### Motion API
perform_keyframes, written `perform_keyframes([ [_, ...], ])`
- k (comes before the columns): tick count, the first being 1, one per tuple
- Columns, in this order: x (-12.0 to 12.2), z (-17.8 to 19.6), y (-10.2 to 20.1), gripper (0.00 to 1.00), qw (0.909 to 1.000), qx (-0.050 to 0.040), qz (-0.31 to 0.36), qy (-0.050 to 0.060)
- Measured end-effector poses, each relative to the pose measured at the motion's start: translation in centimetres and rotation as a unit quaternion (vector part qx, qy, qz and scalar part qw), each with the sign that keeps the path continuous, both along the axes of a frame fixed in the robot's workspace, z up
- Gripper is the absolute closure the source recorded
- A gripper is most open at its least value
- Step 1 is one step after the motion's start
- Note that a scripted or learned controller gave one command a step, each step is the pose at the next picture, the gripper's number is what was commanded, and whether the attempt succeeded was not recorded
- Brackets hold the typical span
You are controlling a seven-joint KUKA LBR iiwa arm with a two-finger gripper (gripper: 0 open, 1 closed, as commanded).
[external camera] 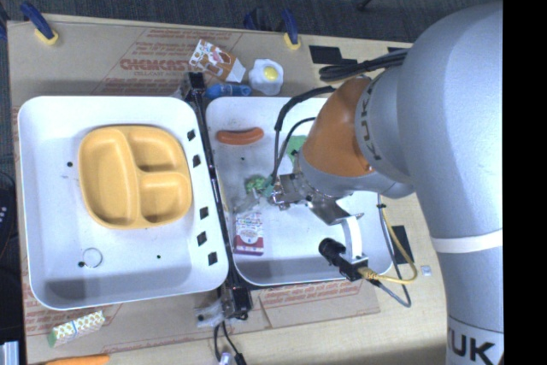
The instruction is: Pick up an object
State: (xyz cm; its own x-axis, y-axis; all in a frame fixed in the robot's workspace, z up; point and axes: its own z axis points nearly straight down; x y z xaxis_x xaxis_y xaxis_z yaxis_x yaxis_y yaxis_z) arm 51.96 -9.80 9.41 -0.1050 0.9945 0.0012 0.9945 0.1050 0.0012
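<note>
White plastic forms both shallow bins. At nine o'clock from the bench's middle, the left bin (51,209) carries a yellow divided tray (134,175), lying flat in its upper half, probably parked there as clutter and not as a target.

The right bin (282,269) holds the likely candidates. A hot dog (240,135) lies crosswise near its twelve o'clock edge. A green leafy piece (255,183) sits toward the centre, and a red-and-white packet (249,234) lies flat at six o'clock from it, close to the bin's left wall. These three are spread apart from one another, which suits a single-item grab.

From three o'clock the grey arm (444,124) reaches in, its orange band (338,141) over the bin's centre. The gripper (282,191) hangs low, just beside the green piece at its three o'clock. I judge the wrist is pitched down that way to come at the bin floor from above. Whether the jaws are spread or pressed together I cannot tell, since the wrist body hides them, and nothing is visibly pinched.

Outside the bins at twelve o'clock rest a small carton (210,58) and a yellow-centred round toy (267,75).
</note>
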Motion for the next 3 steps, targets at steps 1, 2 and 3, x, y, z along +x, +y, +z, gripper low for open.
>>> perform_keyframes([
  [1,3.0,0.0,-0.1,0.00,0.9901,0.0007,-0.140,0.001],
  [2,10.4,0.0,-1.2,0.00,0.9948,0.0000,-0.102,0.000],
  [3,10.5,1.2,-1.2,1.00,0.9952,-0.0007,-0.098,-0.002],
])
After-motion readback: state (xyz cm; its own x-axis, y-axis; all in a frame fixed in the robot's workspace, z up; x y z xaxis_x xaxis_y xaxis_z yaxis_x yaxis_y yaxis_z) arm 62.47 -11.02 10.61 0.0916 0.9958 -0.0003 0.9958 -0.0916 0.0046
